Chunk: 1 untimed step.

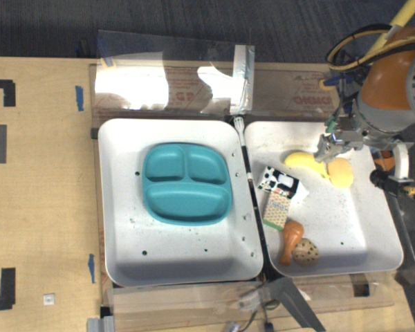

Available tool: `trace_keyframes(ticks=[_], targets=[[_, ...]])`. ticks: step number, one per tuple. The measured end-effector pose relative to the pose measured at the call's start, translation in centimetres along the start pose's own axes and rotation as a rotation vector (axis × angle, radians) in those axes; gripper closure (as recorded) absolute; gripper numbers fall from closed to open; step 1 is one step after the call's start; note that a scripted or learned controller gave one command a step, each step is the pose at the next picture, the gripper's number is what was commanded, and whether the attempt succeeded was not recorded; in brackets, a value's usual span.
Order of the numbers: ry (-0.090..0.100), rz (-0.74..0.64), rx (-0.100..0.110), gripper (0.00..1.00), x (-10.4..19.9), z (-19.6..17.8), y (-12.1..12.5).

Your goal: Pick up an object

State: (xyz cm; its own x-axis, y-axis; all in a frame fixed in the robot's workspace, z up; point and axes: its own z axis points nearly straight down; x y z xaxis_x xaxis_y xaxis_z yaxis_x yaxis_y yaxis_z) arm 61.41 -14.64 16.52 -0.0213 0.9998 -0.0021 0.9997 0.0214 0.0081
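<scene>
**Ana:** Camera view puts the gripper [326,146] at about one o'clock in the right bin [373,251], low over the yellow banana-shaped toy [303,161]. Would you say the jaws have it?

**Ben:** I can't tell. The wrist and its metal bracket sit over that spot, so whether the jaws are spread, closed or clamped on anything is hidden. The toy looks as if it lies on the bin floor, with a paler yellow round piece [340,173] just beside it at its three o'clock side.

**Ana:** So what could go wrong?

**Ben:** Mostly a glancing contact, I think. The toy is curved and smooth, so jaws that close off-centre could squirt it sideways toward the black-and-white patterned card [279,181] at its seven o'clock. The two yellow pieces being so close is another risk: the jaws might wedge between them and catch neither, or nudge both.

**Ana:** And the rest of the bin?

**Ben:** The colourful card [277,209] and the orange carrot-like toy [290,239] with a speckled brown piece [306,252] lie toward six o'clock, well apart from the jaws, so they should stay out of it. The teal divided plate [187,184] sits in the left bin [117,206], unaffected.

**Ana:** Bin wall?

**Ben:** Near enough at twelve o'clock that a pushed toy could jam against it.
</scene>
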Motion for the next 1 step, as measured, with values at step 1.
trace_keyframes(ticks=[1], targets=[[0.001,0.000,0.006,0.00,0.04,0.32,-0.13]])
